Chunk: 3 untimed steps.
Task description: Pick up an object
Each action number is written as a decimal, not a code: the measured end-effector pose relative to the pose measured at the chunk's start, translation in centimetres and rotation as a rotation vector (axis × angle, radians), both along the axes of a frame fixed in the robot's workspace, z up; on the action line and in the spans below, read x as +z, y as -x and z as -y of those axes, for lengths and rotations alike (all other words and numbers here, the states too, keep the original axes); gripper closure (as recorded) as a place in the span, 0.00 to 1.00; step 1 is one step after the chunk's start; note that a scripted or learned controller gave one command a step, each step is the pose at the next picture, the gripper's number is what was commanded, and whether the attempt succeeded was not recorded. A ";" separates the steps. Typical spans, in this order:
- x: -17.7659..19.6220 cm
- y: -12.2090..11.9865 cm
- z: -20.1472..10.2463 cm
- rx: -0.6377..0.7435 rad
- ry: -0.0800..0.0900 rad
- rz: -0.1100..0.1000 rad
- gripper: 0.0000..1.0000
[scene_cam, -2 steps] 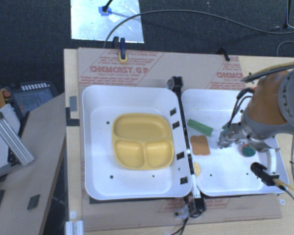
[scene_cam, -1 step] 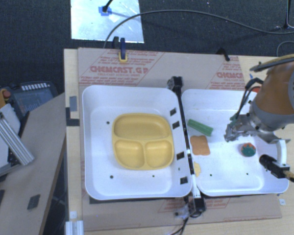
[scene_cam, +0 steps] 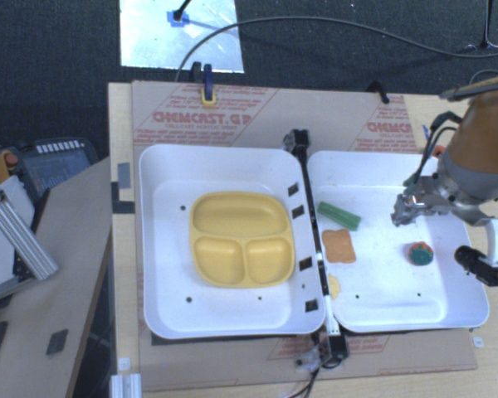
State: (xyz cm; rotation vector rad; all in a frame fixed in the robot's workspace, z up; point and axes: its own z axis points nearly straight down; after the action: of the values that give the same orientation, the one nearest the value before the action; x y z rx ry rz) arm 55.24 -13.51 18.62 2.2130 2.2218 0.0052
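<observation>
We see the green stick (scene_cam: 339,215) lying diagonally, pointing upper-left to lower-right; whether the gripper (scene_cam: 404,210) is apart or together, we cannot tell.

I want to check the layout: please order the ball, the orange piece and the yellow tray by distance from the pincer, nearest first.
1. Ball, just below the pincer, right bin.
2. Orange piece, right bin, left side.
3. Yellow tray, left bin.

So the only readable text you're getting is on the cardboard sheet (scene_cam: 257,110) lying under the two bins: red print reading "CHEMCAST. G P" behind the left one, and the same "CHEMCAST" showing again, partly cut off, behind the right one. Anything else is looking too small or blurry to read.
</observation>
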 end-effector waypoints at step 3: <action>4.8 -0.7 -9.8 0.006 -0.004 -0.005 1.00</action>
State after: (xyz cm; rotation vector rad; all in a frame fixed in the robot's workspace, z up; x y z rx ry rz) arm 55.97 -3.67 23.45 2.2112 2.2324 0.0041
